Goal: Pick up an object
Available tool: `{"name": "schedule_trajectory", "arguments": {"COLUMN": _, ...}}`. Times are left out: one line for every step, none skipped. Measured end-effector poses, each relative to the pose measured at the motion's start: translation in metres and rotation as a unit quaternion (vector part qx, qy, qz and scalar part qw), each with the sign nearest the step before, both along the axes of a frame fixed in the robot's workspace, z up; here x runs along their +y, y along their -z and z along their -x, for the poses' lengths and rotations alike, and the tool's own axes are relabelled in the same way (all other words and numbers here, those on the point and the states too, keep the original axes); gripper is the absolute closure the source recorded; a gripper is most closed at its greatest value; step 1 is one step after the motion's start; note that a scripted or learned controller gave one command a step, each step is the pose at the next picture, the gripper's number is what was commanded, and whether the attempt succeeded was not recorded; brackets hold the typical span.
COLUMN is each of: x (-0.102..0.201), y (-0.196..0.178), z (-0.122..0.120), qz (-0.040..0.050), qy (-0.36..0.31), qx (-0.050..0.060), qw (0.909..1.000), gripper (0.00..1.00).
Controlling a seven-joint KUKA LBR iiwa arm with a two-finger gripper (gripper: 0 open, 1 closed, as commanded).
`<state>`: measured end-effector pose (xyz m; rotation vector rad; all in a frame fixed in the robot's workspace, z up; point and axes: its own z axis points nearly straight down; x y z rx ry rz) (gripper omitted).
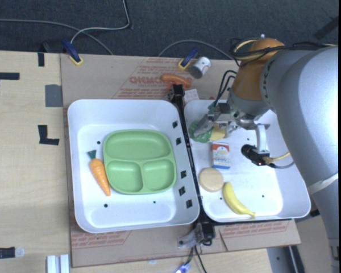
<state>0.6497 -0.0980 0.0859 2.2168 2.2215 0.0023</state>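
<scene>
I am at the reaching step: my claw (216,124) is low in the far corner of the right bin (284,201), over a green thing (201,132) and a yellow piece (217,134). I cannot tell if it is wide or narrow. Just toward the near side lie a small box (220,155), a bun (211,179) and a banana (236,199). Next, I judge, I must close on the green thing and lift straight.

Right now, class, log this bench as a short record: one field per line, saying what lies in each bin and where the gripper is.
left bin: green divided plate; carrot beside its left edge
right bin: small carton, round bun, banana, green item
gripper: low over the right bin's far left corner, by the green item
grasp: cannot tell
</scene>
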Motion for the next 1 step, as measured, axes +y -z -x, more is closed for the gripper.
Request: {"name": "schedule_trajectory", "arguments": {"x": -0.0015, "y": -0.0172, "z": -0.0027, "qz": 0.0004, "qy": 0.0, "qx": -0.002, "qw": 1.0, "gripper": 1.0}}
